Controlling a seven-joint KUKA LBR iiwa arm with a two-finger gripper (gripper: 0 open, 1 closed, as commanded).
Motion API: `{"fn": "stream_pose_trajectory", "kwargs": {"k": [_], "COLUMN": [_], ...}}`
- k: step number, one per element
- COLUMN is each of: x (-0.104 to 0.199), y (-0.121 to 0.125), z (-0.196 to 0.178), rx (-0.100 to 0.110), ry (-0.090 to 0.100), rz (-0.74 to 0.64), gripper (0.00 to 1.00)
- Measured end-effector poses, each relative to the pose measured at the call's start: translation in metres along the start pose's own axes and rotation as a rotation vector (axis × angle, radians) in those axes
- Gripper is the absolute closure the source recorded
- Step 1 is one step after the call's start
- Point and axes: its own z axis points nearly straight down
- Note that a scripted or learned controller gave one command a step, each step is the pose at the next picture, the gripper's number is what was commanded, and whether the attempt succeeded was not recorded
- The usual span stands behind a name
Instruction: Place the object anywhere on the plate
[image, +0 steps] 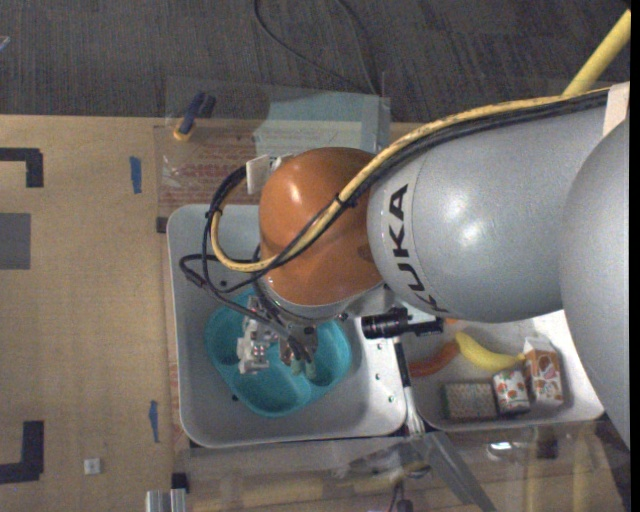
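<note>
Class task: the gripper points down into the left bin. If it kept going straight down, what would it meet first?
Most likely the teal plate: the gripper hangs directly over it in the left bin. Depth from this slanted view is uncertain, and the arm hides part of the plate.

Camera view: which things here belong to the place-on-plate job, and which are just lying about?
Job:
- teal plate in the left bin
- gripper, low over the plate

Lying about, in the right bin:
- banana
- orange carrot-like piece
- two small cartons
- flat grey packet
</note>
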Motion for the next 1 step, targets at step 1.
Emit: {"fn": "stream_pose_trajectory", "kwargs": {"k": [1], "x": [0.007], "y": [-0.0014], "z": [0.04], "rx": [0.001], "ry": [0.005], "rz": [-0.306], "gripper": [1.0]}}
